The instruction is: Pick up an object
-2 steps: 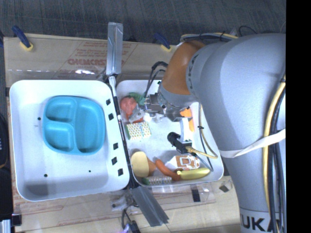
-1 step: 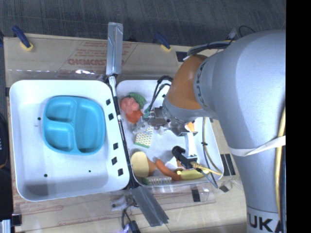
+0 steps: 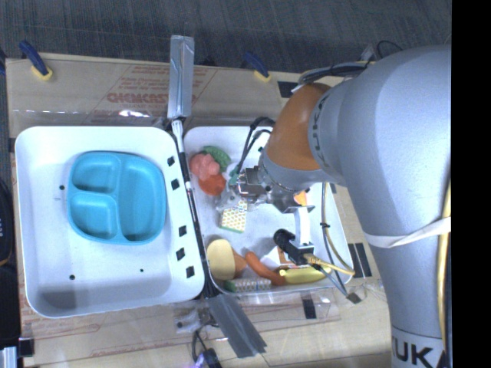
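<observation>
Meanwhile, the tool (image 3: 244, 184) is hanging low over the right bin (image 3: 331, 215) amid a red-and-green toy (image 3: 207, 168), a yellow waffle-like piece (image 3: 233, 218), a pale round object (image 3: 220, 257) and a carrot (image 3: 261, 267), while its grip cannot be told, and a blue divided tray (image 3: 117, 196) is sitting in the left bin (image 3: 46, 228).

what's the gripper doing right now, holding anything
Gripper: low in the right bin, near the red toy; whether it grips anything cannot be told.
</observation>
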{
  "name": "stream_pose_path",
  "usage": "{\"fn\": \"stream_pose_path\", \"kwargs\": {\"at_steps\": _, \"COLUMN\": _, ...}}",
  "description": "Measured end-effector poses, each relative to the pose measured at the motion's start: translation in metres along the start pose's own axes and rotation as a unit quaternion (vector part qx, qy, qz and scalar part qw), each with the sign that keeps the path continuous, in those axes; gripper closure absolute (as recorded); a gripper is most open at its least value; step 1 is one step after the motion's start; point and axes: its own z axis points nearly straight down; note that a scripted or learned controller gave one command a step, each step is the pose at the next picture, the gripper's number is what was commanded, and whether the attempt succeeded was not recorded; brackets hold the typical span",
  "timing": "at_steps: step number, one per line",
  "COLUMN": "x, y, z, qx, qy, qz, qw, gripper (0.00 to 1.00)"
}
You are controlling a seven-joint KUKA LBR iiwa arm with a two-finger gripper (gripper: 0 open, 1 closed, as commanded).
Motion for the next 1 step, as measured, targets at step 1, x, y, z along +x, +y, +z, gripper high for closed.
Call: {"fn": "stream_pose_path", "kwargs": {"at_steps": 1, "x": 0.0404, "y": -0.0241, "z": -0.0919, "qx": -0.004, "qy": 0.0, "qz": -0.053, "qw": 0.9986, "gripper": 1.0}}
